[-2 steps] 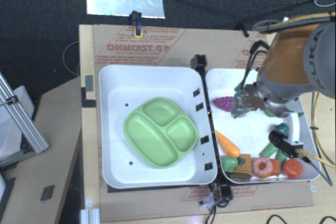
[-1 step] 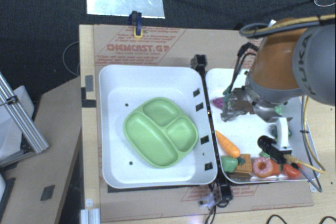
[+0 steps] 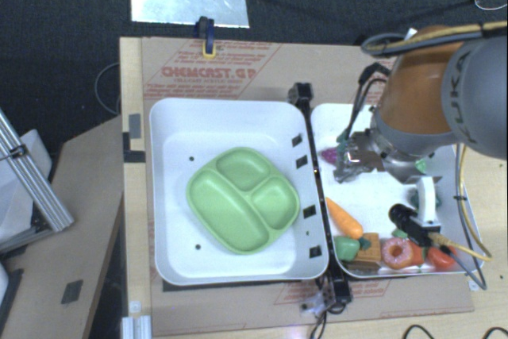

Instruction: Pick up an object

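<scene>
- Firstly, one arm [image 3: 429, 91], grey with an orange band, reaching in from the right and hanging up-right of the carrot [image 3: 344, 218].
- Two white bins side by side. The right bin [image 3: 373, 190] holds the carrot, and the left bin [image 3: 171, 139] lies left of it across the shared wall.
- One green divided plate [image 3: 242, 198], three compartments, well left of the carrot, mid-floor of the left bin. There is bare white floor all round it.
- One gripper [image 3: 349, 159], directly above the carrot in the view and apart from it. Whether it is wide or narrow can't be told from this angle, and nothing is seen held.
- One orange carrot, lying slantwise, upper tip close to the shared wall.
- One brown block [image 3: 367, 252], just below-right of the carrot, with one dark green piece [image 3: 345, 248] beside it.
- One pink-iced donut [image 3: 395, 252], right of the block and lower-right of the carrot.
- One red piece [image 3: 439, 256], furthest right of the carrot, near the bin's front rim.
- One small purple piece [image 3: 328, 156], above the carrot, by the gripper and the shared wall.
- Open room: a clear strip of floor up-right of the carrot. The front rim is crowded.
</scene>
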Tool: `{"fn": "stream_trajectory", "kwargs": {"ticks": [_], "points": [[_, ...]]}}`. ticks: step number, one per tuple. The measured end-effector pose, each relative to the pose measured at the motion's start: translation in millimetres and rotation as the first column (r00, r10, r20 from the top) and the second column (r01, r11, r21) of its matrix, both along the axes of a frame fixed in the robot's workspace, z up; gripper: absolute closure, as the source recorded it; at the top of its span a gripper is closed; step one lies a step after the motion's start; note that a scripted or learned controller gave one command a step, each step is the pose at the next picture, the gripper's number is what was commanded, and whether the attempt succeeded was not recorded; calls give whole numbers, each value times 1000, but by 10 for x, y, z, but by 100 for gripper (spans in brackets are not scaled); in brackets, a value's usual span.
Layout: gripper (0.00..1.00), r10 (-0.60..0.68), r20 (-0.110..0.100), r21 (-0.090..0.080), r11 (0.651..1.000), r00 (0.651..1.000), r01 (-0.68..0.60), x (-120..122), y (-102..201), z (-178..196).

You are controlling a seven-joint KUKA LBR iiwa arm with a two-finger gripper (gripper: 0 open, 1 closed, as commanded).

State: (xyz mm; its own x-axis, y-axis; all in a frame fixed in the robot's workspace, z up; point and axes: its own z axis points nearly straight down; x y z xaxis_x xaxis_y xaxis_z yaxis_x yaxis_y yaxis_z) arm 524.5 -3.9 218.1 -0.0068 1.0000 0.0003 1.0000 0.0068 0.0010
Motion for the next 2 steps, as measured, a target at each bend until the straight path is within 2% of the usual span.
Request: {"fn": "stream_trajectory", "kwargs": {"ticks": [1,2], "points": [[100,-5,2,0,1000,1000,5,-78,-40,160],[100,-6,1,0,1000,1000,6,-58,-115,151]]}}
